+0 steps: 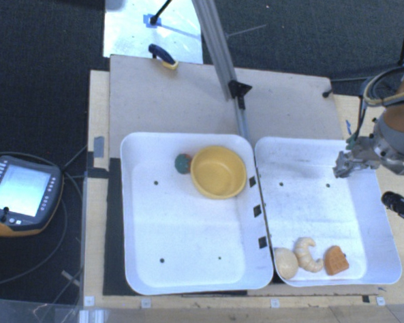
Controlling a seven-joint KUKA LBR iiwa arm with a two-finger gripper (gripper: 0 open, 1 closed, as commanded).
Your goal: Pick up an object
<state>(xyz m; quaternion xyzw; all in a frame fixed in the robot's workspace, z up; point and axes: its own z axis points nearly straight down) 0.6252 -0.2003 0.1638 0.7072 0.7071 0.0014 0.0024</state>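
My gripper point(343, 166) hangs over the far right part of the right bin point(322, 199), with nothing seen between its fingers. Three objects lie along that bin's near edge, well below the gripper: a pale egg-shaped piece point(286, 262), a cream curved croissant-like piece point(309, 254) and an orange-brown chunk point(336, 260). In the left bin point(175, 258) a yellow bowl point(218, 172) sits at the far right corner, with a small dark green ball point(182, 164) touching its left side.
A metal pole point(219, 46) slants over the bench behind the bins. A teach pendant point(17, 195) lies on the floor at the left. A black and yellow clamp point(163, 55) sits at the bench's far edge.
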